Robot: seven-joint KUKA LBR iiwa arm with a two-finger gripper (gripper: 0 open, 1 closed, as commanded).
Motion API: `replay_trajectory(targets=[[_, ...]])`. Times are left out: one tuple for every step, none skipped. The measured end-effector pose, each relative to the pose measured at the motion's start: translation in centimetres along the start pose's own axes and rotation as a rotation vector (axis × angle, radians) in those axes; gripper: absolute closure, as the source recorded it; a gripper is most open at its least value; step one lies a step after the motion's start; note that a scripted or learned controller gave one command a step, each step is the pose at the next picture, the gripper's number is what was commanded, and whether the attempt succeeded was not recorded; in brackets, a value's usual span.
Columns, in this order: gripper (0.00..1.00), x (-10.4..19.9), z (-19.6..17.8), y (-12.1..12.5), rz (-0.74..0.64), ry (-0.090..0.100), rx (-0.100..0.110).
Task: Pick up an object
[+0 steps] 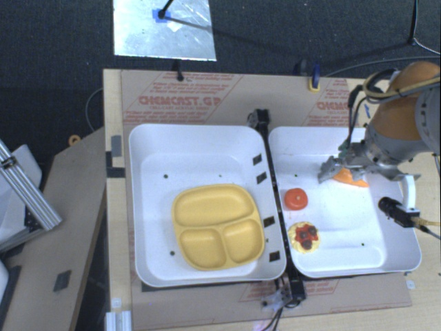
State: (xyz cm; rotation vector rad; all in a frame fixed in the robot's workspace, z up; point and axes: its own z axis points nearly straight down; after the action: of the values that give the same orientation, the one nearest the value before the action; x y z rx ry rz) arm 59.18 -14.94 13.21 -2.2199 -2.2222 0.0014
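In the right bin (358, 254) lie three small objects. A red-orange round piece (296, 198) sits near the divider. A yellow disc with red toppings (305, 236) lies just in front of it. An orange wedge (351, 178) rests at the bin's far right, partly hidden under the arm's wrist. My gripper (335, 168) hangs low over the bin right at that wedge's left edge. Whether it touches or holds the wedge is hidden.
The left bin (158, 157) holds a yellow divided tray (217, 225). A black divider strip (270, 185) runs between the bins. A black part with a cable (398, 212) juts over the right bin's right rim. A shiny sheet (164, 21) lies behind the bench.
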Motion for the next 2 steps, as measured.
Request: replay_trajectory(targets=[[1.0,0.0,-1.3,0.2,0.0,-0.002,-0.006],[1.0,-0.4,-7.7,0.0,-0.003,-0.002,-0.008]])
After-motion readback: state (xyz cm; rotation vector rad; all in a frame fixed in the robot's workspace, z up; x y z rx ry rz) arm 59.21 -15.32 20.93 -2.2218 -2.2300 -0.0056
